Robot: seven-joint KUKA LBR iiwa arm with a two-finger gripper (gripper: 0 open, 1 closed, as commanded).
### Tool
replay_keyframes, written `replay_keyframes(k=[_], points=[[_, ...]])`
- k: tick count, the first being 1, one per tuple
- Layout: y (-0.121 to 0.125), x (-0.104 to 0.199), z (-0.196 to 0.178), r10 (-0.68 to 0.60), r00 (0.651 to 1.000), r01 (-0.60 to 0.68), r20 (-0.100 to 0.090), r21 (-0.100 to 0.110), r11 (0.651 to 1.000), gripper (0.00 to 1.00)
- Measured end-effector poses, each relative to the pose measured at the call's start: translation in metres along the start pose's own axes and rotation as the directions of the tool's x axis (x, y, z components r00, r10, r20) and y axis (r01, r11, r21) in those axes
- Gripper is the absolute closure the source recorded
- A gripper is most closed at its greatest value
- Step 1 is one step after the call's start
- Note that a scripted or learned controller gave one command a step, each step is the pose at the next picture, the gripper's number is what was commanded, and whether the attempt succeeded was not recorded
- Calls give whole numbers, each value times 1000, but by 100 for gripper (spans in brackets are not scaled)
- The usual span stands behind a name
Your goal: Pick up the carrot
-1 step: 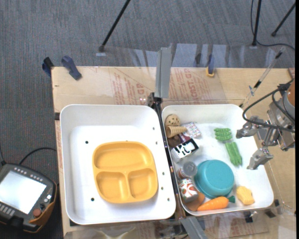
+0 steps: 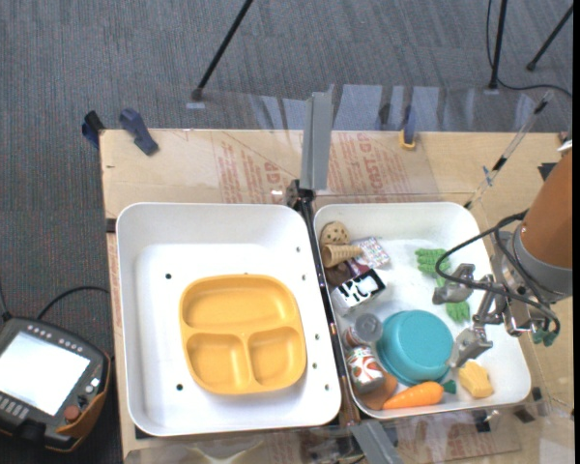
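Approach step: claw (image 2: 472, 334) open and empty over the right bin (image 2: 464, 216), just beside the bowl (image 2: 418, 344); carrot (image 2: 414, 395) lies at the bin's front edge, so next move needs a shift forward and descent onto it.
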State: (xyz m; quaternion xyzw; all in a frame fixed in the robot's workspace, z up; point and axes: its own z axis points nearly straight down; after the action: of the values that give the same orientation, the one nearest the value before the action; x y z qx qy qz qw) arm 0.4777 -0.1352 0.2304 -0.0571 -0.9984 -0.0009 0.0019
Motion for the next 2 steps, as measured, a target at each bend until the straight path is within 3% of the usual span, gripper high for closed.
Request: replay_keyframes(k=[1,2], points=[[-5,-2,106,-111,994,111,10,2,994,0],[-21,-14,124,23,999,-23,41,-1,1000,0]])
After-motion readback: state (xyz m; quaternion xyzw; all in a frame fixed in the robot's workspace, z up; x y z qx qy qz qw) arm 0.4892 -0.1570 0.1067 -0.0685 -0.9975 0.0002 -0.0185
